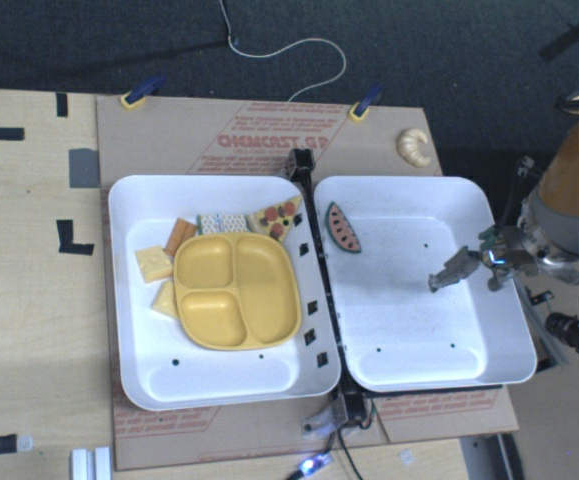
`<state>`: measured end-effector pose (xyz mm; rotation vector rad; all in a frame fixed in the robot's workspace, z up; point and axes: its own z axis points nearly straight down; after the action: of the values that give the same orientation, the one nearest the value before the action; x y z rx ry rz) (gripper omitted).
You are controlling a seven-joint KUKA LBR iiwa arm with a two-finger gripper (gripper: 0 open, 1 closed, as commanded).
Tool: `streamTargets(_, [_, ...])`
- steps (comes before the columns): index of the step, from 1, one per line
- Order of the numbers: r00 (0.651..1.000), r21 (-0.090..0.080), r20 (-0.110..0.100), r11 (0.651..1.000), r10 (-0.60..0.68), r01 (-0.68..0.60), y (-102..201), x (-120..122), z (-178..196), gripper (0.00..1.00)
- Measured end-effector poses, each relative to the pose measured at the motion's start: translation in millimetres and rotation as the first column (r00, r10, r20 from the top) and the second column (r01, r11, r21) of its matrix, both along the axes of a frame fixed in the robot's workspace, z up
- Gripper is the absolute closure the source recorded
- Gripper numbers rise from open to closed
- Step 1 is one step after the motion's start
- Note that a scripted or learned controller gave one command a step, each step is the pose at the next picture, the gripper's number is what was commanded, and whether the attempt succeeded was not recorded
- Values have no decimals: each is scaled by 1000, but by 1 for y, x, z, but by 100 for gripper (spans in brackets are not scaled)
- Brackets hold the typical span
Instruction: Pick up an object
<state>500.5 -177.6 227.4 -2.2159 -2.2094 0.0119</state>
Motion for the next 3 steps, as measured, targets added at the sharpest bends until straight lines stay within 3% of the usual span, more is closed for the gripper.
streamTargets(1, [1000,-3,12,1000,4,-4,0,3,6,0])
streamTargets(3, [1000,-2,7,1000,3,-3,0,1,-114,0])
